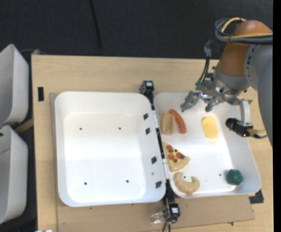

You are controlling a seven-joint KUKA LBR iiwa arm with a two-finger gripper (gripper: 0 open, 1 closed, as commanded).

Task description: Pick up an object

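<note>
Starting at the left: a shallow white plastic bin (67, 129) with nothing in it, presumably kept free as the drop-off side. Sharing its right wall, a second shallow white bin (237, 149) carrying all the candidates.

Along that bin's left edge, from far to near: a tan bread-roll toy (167, 123) touching or nearly touching a slim orange-red sausage toy (178, 121); then a wedge of toy pizza with red and green toppings (175, 157); then a pale curled croissant-like toy (187, 183) in the near-left corner. Toward the middle, nearer the far edge, a yellow oval toy (209, 127) lying alone. In the near-right corner, a small dark-green rounded toy (234, 177). Scattered well apart for the most part, probably to leave room around each piece.

Near the bin's far edge, the grey two-finger gripper (201, 102), fingers spread wide with nothing between them, poised above the floor between sausage and yellow oval. Judged a pre-grasp stance; which item is targeted is unclear.
</note>
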